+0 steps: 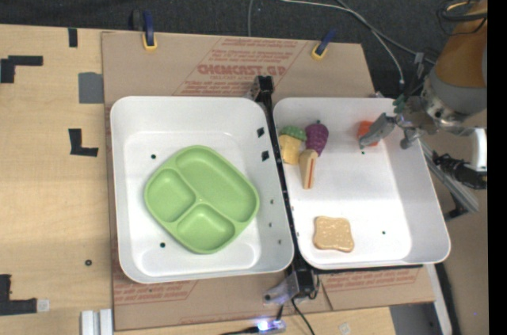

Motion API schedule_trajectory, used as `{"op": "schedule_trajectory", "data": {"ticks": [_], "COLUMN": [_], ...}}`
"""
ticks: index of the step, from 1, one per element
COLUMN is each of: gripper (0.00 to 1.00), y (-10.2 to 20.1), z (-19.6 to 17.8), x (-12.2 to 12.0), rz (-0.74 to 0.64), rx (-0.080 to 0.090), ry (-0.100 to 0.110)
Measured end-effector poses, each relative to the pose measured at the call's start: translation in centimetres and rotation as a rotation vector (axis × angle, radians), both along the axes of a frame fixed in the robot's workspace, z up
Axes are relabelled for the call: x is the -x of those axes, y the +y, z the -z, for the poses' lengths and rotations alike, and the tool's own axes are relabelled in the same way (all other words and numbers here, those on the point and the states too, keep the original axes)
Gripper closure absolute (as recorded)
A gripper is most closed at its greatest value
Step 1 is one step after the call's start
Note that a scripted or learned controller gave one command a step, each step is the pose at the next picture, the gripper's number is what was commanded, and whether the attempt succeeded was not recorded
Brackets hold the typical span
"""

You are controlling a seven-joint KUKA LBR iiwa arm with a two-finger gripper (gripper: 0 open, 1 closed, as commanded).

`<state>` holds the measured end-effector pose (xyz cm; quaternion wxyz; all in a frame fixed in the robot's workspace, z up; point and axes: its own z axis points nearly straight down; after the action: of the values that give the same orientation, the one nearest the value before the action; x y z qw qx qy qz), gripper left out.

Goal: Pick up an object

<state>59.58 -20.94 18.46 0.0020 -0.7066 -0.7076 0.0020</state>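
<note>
The right bin (412, 199) holds several toy foods. A purple piece (317, 137), a yellow piece (291, 148) and a tan-and-orange stick (307, 169) cluster by its left wall. A slice of toast (333, 234) lies near its front. A small orange-red piece (364, 128) sits at the back right. My gripper (386, 140) hangs over the bin's back right corner, open, with its left finger (374, 132) right beside the orange-red piece. Nothing is between the fingers.
A green divided plate (202, 199) lies in the left bin (127, 167). A black divider (273, 159) separates the two bins. Cables run across the dark floor behind the bench. The arm's grey body with its orange band (463, 56) stands at the right.
</note>
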Motion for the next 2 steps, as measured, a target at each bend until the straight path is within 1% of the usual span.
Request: {"op": "schedule_trajectory", "data": {"ticks": [1, 2], "gripper": [0.0, 1.0], "y": [0.1, 0.2], "z": [6.2, 4.8], "x": [-0.6, -0.7], "rz": [-0.001, -0.002], "rx": [0.0, 0.001], "ry": [0.001, -0.004]}}
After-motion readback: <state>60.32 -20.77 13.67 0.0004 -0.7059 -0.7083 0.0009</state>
